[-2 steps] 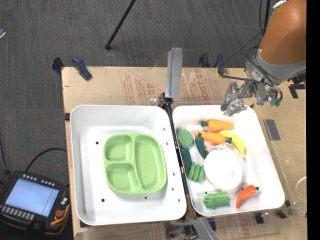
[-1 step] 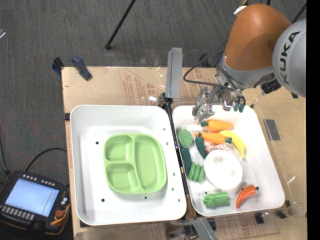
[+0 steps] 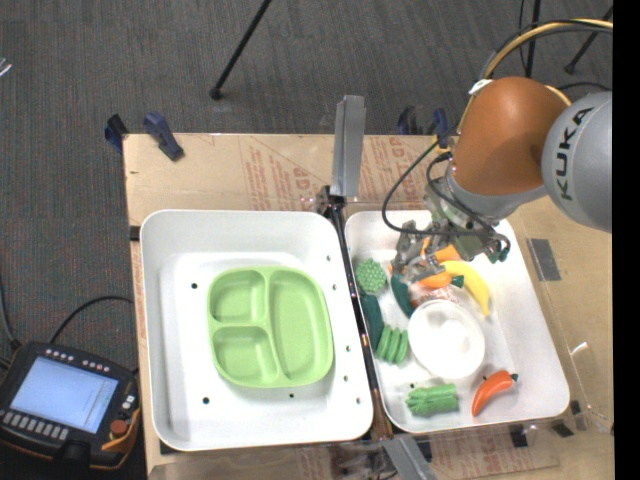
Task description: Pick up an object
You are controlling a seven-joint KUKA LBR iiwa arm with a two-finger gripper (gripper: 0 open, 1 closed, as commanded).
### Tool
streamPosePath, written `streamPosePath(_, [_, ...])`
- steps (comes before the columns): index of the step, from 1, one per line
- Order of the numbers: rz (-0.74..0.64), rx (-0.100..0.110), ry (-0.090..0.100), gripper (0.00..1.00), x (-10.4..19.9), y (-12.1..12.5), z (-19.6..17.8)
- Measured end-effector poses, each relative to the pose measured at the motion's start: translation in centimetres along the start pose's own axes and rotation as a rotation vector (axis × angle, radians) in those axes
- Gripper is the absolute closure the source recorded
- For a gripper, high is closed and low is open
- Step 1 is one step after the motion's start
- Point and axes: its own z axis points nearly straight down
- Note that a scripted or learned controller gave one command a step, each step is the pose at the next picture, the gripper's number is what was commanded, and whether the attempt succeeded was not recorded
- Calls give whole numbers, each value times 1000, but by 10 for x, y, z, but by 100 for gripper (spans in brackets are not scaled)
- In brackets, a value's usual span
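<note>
At right of centre, the gripper (image 3: 437,251), its state impossible to tell, is poised over the carrot (image 3: 436,280), with the banana (image 3: 474,282) lying diagonally just right.

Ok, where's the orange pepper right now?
The orange pepper lies in the right bin's near corner, just right of the white bowl.

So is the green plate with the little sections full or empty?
Empty. The green divided plate lies flat in the left bin, and all three sections show bare green. The toy foods are in the right bin.
</note>
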Motion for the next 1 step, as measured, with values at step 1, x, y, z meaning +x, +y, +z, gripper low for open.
streamPosePath(1, [-21,4,-9,100,4,34,-41])
